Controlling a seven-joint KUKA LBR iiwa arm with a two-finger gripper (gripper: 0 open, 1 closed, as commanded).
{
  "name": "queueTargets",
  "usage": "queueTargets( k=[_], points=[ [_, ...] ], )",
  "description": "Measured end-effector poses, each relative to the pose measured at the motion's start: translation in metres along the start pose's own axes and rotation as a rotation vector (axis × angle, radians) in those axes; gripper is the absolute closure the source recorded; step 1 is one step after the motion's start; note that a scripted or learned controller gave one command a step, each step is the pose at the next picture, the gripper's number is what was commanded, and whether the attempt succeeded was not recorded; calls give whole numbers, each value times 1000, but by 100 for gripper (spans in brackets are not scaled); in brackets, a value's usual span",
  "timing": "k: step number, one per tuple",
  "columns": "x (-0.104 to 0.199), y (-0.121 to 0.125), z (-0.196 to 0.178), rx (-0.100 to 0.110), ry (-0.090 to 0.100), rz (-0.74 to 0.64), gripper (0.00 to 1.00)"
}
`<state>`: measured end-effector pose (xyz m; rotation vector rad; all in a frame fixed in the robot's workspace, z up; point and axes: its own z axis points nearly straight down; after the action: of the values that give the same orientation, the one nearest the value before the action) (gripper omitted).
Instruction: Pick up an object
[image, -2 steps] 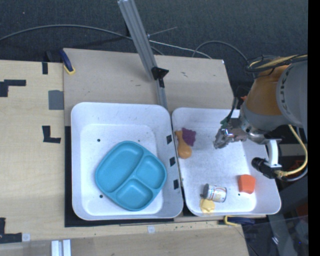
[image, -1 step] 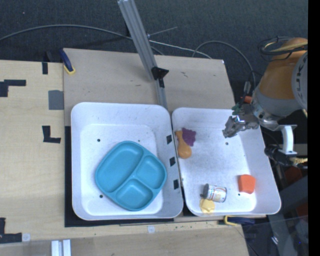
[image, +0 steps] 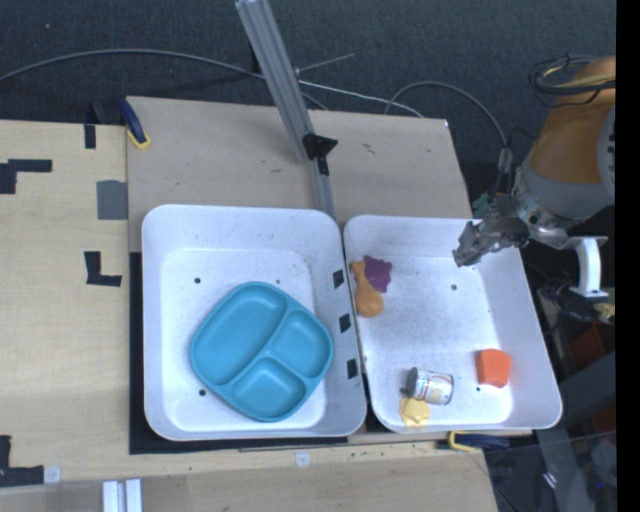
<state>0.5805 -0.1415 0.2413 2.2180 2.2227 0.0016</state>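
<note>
The right bin (image: 530, 330) holds a purple piece (image: 377, 270) and an orange-yellow piece (image: 369, 299) near its left wall. An orange block (image: 492, 367) lies towards its front right. A small tin can (image: 431, 386) rests on its side at the front, with a yellow piece (image: 414, 410) just below it. My gripper (image: 474, 247) hangs over the bin's far right corner, well away from all of these things. Nothing shows between its fingers.
The left bin (image: 160, 300) carries a blue divided plate (image: 262, 350). A slanted metal bar (image: 285, 85) runs from the top of the view down to the gap between the bins. Cables lie on the dark floor behind the bench.
</note>
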Motion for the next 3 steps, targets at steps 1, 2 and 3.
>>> queueTargets(
  k=[1, 2, 3],
  points=[
    [46, -11, 11, 4, 1, -3, 100],
    [90, -19, 7, 4, 2, -4, 100],
    [137, -39, 17, 6, 1, -3, 100]
  ],
)
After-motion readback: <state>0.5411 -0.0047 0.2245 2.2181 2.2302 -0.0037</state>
